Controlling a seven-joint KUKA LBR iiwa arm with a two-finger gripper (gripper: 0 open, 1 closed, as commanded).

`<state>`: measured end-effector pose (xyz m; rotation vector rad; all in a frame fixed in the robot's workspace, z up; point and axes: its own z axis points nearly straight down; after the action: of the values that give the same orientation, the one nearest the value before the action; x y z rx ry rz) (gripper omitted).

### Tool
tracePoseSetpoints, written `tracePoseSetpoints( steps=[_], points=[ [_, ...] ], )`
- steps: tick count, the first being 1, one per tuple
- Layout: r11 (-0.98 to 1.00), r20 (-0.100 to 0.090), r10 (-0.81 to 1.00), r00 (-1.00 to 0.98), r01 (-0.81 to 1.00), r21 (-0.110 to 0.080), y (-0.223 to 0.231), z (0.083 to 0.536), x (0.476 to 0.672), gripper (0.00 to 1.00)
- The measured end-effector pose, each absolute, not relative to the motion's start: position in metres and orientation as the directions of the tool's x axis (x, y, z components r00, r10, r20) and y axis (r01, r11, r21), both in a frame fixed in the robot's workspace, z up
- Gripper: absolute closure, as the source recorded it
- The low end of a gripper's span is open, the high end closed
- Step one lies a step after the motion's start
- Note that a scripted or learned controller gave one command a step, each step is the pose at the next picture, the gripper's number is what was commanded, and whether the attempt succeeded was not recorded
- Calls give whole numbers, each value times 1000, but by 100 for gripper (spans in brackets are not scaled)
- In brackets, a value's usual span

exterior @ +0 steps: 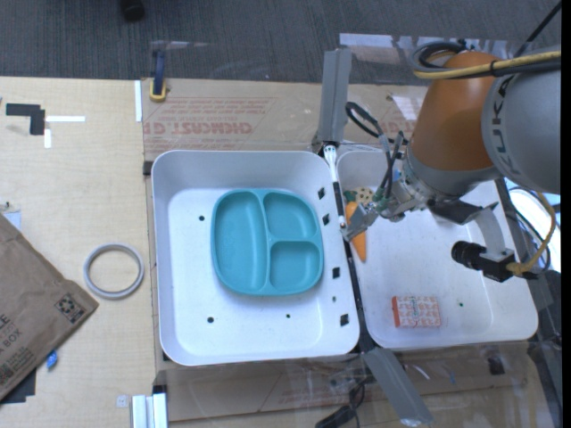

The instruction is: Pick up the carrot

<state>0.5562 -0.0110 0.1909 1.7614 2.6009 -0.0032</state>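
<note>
The gripper (379,205) hangs low over the right bin (464,324), close to the wall it shares with the left bin (178,328), but the arm's bulk and cabling hide its tips, so how wide it stands cannot be told. The carrot (358,235) lies at the right bin's left edge, against that shared wall, just beside and below the gripper; contact between them cannot be made out. A teal divided plate (267,241) sits in the left bin, and a small patterned packet (416,311) lies toward the right bin's front.
</note>
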Motion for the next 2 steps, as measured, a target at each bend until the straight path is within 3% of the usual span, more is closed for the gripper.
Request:
tracePoseSetpoints(
  steps=[1,2],
  points=[
    [434,-1,901,-434,901,2,-21,193,489,0],
    [430,0,903,-430,903,-3,-23,199,489,100]
  ],
)
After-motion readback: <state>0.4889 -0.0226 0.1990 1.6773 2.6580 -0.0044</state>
